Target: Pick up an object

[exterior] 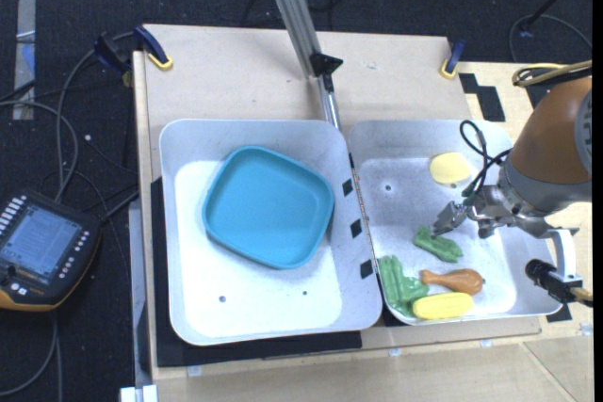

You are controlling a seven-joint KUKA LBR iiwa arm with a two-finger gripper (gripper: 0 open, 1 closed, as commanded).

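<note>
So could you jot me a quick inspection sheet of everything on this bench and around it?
Surface: wooden bench bearing the left bin and right bin.
Job's things: right bin holds a pale yellow round piece, green piece, second green piece, brown drumstick, yellow piece.
Clutter: blue plate in left bin.
Claw: claw low over the green piece.
Cables: black cables on floor.
Surroundings: handheld control pad, metal bar.

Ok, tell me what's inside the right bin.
In the right bin: a pale yellow round piece, two green toys, a brown drumstick and a yellow piece. The gripper and arm cover the bin's right side.
</note>
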